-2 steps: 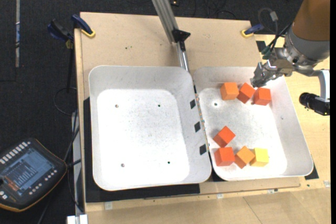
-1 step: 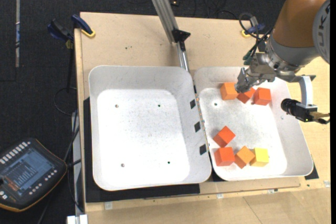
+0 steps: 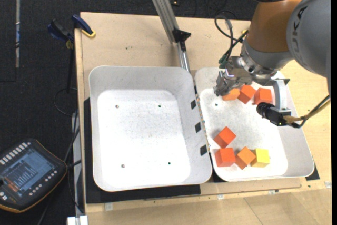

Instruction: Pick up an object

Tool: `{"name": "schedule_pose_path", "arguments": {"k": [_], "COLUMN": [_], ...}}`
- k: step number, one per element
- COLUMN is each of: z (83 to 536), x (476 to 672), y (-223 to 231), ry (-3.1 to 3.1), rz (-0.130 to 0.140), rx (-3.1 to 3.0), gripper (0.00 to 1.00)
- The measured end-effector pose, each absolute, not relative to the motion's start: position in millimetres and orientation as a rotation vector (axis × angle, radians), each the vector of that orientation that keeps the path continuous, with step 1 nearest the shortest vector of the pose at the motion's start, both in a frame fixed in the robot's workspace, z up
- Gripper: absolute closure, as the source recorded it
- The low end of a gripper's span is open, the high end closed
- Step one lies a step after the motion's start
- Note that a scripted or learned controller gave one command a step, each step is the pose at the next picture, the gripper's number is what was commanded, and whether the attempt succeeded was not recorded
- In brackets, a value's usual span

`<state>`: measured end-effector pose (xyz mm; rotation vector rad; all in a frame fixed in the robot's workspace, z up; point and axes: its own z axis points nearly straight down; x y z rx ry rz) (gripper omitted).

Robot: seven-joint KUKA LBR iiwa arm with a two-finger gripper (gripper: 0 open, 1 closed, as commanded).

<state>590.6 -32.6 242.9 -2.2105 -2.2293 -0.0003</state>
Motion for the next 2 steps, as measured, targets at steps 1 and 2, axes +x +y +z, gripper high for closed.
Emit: {"name": "schedule_pose_path", "arguments": {"k": [1, 2], "z": [232, 243], "x": [591.8, 588.8], "y": [27, 80], "ry": [-2.229, -2.230], "rz": [0.000, -0.004], "rx": [-2.209, -2.212], "gripper": [1.00, 1.00]}}
